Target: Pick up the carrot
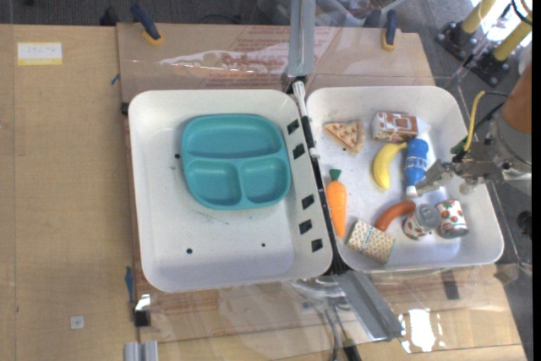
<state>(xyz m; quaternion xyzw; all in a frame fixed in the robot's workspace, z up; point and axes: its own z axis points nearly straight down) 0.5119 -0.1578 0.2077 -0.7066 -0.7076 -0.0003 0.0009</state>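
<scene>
The carrot (pixel 337 204), orange with a green top, lies lengthwise against the left wall of the right bin (pixel 484 254). My gripper (pixel 441 176) hangs low over the right side of that bin, just right of the blue bottle (pixel 415 162) and above two small cans (pixel 452 218). It is well to the right of the carrot and apart from it. Nothing of the carrot is covered.
A banana (pixel 386 166), a pizza slice (pixel 344 134), a small printed box (pixel 395 126), a red sausage (pixel 393 214) and a patterned block (pixel 371 239) crowd the right bin. The left bin (pixel 152 207) holds a teal divided plate (pixel 235 161).
</scene>
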